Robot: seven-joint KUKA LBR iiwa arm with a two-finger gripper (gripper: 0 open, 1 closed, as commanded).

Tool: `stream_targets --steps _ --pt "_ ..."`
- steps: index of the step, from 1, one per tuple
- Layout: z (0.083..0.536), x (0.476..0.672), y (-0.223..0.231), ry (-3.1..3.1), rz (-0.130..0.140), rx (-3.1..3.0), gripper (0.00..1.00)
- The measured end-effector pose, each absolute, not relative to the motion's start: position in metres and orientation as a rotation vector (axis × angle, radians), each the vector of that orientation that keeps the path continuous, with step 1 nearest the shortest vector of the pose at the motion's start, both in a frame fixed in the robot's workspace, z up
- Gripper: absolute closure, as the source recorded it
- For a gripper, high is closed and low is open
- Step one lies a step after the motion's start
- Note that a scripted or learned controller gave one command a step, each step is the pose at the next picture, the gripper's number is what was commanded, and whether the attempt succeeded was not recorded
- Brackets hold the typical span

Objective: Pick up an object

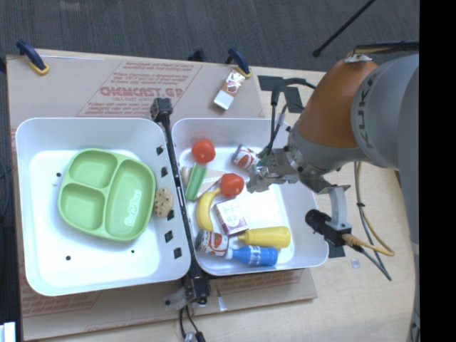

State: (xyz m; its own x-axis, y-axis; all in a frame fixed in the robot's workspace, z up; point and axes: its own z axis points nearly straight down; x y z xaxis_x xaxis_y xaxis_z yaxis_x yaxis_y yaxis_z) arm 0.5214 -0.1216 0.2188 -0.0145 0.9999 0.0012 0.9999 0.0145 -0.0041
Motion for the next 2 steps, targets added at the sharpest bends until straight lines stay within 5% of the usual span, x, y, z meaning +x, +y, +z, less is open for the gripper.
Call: stream_targets --steps 2 --pt "0.239 0.523 -0.121 -2.246 0.001 -2.192 1.0"
